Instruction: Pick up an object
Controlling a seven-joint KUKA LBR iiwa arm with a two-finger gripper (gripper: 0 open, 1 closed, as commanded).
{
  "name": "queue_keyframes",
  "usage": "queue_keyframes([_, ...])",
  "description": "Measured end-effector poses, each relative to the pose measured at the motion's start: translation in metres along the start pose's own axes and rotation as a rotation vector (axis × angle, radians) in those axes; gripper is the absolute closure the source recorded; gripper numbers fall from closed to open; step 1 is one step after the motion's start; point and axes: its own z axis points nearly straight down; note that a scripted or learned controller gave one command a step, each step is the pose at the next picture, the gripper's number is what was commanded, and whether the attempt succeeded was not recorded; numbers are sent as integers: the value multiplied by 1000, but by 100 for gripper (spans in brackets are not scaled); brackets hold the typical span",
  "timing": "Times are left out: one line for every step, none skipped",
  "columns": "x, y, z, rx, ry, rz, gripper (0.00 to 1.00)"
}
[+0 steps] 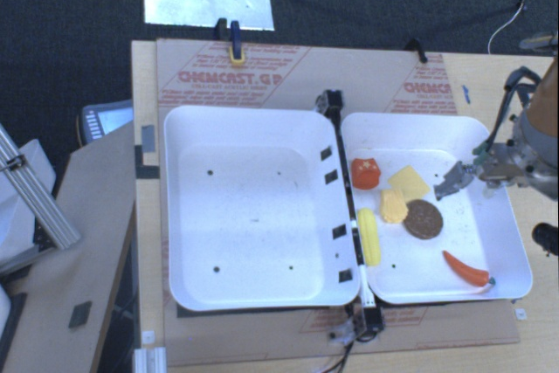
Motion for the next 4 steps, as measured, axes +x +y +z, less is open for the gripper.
queue_keyframes([4,49,102,6,2,-4,0])
queue_keyframes([-61,71,162,-2,-3,0,0])
queue_keyframes([-35,133,108,-10,-2,-6,0])
queue_keyframes([22,164,-23,-16,-1,-9,0])
